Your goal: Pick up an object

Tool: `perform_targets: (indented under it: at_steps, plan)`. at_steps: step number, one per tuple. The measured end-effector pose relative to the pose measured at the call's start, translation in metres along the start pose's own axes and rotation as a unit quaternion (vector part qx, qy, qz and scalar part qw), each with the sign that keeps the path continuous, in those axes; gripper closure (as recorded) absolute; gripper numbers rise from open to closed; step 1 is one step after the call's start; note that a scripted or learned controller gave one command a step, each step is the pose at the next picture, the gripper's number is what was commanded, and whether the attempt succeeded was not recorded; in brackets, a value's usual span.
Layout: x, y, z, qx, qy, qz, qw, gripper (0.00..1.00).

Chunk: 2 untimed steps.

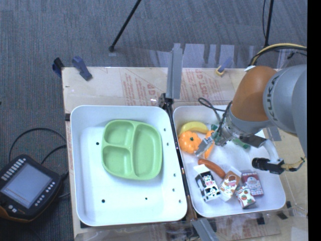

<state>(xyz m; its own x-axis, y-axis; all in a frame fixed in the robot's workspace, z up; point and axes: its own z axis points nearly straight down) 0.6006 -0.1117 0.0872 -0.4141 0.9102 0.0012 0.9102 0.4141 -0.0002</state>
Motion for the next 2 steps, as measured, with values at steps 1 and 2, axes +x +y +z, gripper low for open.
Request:
perform_targets:
  at_steps: [1,2]
  plan:
    - [-0.002,-0.001,-0.009,0.0,0.001,0.003,1.0,1.0]
    - [0.035,0.064,-0.1,0.0,0.0,0.009,1.0,1.0]
